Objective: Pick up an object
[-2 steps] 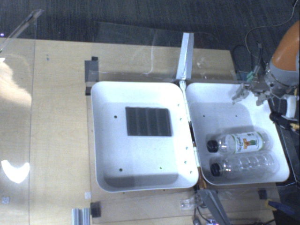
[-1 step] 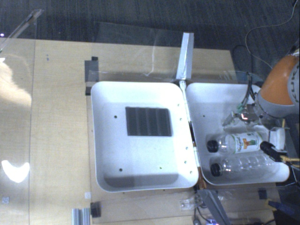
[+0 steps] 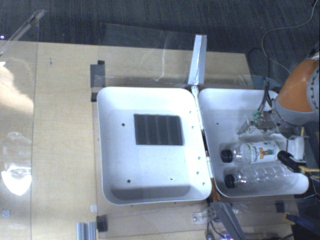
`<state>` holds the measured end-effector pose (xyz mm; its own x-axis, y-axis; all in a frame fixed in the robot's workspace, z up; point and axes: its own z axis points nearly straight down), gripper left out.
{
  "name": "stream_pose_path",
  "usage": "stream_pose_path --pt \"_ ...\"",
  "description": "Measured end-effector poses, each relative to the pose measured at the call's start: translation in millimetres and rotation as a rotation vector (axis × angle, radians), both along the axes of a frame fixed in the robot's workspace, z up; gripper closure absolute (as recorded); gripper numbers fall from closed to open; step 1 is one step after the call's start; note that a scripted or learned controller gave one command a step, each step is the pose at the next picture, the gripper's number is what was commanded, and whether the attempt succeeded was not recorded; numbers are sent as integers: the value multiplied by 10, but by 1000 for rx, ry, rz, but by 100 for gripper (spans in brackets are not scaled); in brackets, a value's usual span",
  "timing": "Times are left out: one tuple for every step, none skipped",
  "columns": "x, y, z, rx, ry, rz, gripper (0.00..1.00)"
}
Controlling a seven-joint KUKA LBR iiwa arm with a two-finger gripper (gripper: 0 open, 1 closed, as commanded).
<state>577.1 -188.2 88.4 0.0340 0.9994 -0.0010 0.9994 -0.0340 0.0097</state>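
Note:
Two clear plastic bottles with black caps lie on their sides in the right bin (image 3: 220, 104), caps pointing left. The upper bottle (image 3: 254, 152) carries a white and green label. The lower bottle (image 3: 262, 177) is plain and rests against the bin's front wall. My gripper (image 3: 256, 123) hangs low in the right bin, just above the labelled bottle, on the grey arm with its orange band (image 3: 298, 90) reaching in from the right. Nothing can be seen held in it.
The left bin (image 3: 112, 149) holds a flat dark grey ribbed rectangle (image 3: 158, 130) near its middle. A metal strut (image 3: 197, 59) stands at the back between the bins. Clear panels and wooden bench surround them.

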Motion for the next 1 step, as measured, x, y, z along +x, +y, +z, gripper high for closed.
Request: stream_pose_path --pt "935 -80 5 -1 6 189 0"
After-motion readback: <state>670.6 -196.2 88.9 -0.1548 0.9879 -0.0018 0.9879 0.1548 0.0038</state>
